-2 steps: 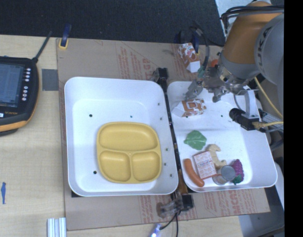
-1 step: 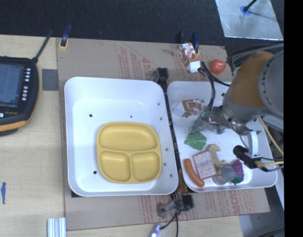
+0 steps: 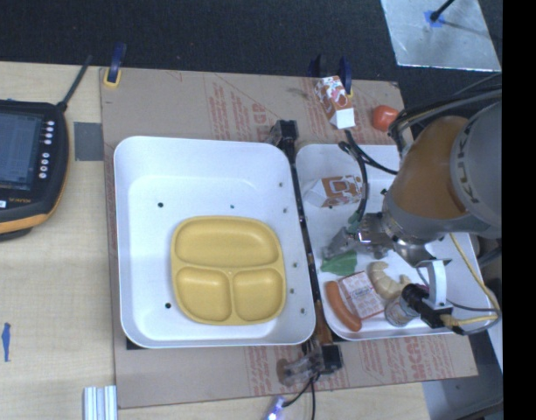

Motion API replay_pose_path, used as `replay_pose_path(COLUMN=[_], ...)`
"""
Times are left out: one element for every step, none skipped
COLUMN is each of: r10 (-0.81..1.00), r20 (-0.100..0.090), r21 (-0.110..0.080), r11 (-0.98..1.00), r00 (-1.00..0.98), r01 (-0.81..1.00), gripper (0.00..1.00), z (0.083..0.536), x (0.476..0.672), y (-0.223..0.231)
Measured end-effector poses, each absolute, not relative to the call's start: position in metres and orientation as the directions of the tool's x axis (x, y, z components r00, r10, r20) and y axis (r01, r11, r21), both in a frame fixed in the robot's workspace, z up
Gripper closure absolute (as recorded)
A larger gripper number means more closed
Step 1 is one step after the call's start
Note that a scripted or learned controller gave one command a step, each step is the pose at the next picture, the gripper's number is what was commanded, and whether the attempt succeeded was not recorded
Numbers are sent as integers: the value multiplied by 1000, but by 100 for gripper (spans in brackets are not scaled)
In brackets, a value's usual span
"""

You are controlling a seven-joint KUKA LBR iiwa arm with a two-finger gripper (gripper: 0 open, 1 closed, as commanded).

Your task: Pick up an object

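Objects for picking lie heaped in the right bin [image 3: 316, 166], which keeps them all within the arm's [image 3: 442, 182] reach from the right. Along its near edge sit a hot dog [image 3: 342, 308], a red-and-white packet [image 3: 362, 294], a pale banana-like piece [image 3: 386, 277] and a small bottle [image 3: 400, 308]; a green item [image 3: 341, 262] lies mid-bin and a printed white packet [image 3: 337, 191] further back. The gripper [image 3: 362, 234] is low over the green item, and whether it is spread or closed, or has anything, I cannot tell. The left bin [image 3: 145, 160] carries a yellow divided tray [image 3: 227, 269], probably as a drop place.
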State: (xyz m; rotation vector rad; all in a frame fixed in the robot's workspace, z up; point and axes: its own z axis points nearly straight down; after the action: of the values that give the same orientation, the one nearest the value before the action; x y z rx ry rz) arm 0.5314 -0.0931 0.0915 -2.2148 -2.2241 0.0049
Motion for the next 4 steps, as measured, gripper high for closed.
replay_pose_path(r10=[1000, 1000, 1000, 1000], r20=[0, 1, 12, 15], r21=[-3, -38, -38, -38], r11=[4, 7, 11, 11], r00=[-4, -7, -10, -11], r01=[1000, 999, 999, 999], gripper=[0, 0, 0, 0], z=[92, 91, 91, 90], x=[566, 650, 651, 651], y=[-110, -107, -113, -123])
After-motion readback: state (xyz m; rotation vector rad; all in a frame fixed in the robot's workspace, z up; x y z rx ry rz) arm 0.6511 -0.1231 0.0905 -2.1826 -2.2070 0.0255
